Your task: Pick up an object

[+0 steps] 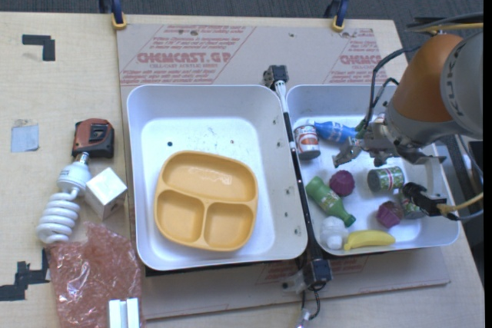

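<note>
Pincer hangs over the right bin, jaw state not readable, nothing visibly held. Nearest targets: purple ball just below, green can beside it. You should centre over one, descend straight, avoid the green bottle.

One fixed cam, mounted above the bench, looking down at a slant. Far edge of bench sits at top of frame, near edge at bottom. Mid distance: both bins fit whole, left bin approx centre, right bin toward the right. Arm enters from the right, partly cropped. Tilt looks moderate, hard to judge exactly.
</note>
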`<state>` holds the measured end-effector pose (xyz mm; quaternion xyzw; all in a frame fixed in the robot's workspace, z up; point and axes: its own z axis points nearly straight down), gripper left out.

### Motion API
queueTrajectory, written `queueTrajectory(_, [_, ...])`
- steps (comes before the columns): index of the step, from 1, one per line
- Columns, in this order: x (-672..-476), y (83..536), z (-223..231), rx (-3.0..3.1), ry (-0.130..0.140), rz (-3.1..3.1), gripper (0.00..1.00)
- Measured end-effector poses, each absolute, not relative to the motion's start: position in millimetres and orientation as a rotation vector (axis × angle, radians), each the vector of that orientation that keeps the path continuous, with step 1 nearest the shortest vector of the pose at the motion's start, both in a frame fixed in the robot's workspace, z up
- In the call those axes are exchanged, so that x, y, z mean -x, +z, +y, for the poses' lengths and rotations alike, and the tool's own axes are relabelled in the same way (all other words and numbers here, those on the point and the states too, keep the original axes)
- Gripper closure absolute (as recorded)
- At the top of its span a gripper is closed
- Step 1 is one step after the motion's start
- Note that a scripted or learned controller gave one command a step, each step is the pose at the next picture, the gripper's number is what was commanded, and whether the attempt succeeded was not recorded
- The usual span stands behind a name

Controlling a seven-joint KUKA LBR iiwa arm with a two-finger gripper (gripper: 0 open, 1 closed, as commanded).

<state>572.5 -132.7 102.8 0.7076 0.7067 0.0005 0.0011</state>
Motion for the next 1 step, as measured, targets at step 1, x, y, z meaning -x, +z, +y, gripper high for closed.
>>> queueTrajectory(1, [-518.3,92.5,-115.5,-2.223,0.001,2.22,0.0])
